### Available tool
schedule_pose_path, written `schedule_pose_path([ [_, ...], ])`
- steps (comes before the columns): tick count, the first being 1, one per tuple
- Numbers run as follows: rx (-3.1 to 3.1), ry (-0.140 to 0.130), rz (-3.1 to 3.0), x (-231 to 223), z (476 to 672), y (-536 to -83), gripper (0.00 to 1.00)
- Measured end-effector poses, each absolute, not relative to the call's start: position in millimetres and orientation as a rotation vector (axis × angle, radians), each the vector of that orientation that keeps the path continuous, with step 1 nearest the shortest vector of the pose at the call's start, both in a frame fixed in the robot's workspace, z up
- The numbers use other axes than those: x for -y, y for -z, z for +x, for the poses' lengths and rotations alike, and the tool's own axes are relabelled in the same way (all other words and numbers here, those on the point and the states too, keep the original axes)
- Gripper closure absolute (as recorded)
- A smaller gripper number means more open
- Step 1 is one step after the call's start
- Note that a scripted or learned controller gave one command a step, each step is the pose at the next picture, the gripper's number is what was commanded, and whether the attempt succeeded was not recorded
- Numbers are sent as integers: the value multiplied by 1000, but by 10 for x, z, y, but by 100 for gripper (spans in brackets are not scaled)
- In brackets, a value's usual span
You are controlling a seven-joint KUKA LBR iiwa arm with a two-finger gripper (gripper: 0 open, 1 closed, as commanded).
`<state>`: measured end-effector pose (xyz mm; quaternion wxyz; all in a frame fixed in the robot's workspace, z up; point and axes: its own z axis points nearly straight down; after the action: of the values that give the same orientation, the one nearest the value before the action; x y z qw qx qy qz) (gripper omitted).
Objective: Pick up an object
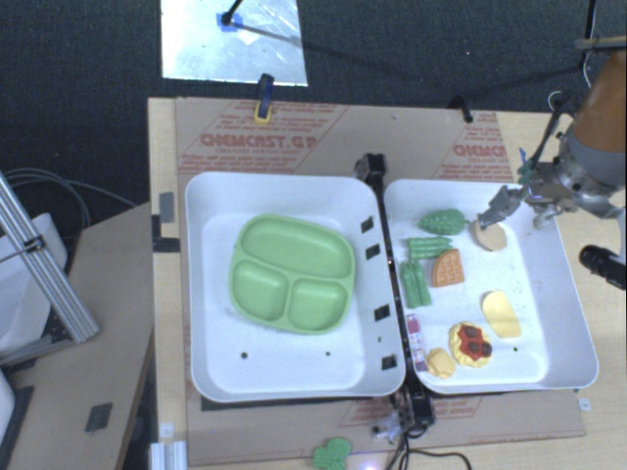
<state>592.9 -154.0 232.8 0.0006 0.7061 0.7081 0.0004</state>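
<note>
Reaching in over the right bin (563,292), the arm (600,135) is angled down toward that bin's far edge. The gripper (502,209) is seen just above a round tan piece (491,236); whether anything is held, or how wide the claw stands, cannot be told. The tan piece lies at the bin's far side, beside a green leafy item (443,222). "CHEMCAST" is printed in red on the brown sheet (257,139) beyond the bin.
</note>
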Motion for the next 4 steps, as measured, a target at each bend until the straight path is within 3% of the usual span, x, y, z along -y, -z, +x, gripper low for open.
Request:
schedule_pose_path([
  [1, -2219, 4, 2223, 2090, 6321, -1687, 0],
  [2, -2223, 2, 2222, 2062, 5851, -820, 0],
  [3, -2221, -6, 2211, 2064, 6214, -1305, 0],
  [4, -2224, 2, 2221, 2060, 5966, -825, 0],
])
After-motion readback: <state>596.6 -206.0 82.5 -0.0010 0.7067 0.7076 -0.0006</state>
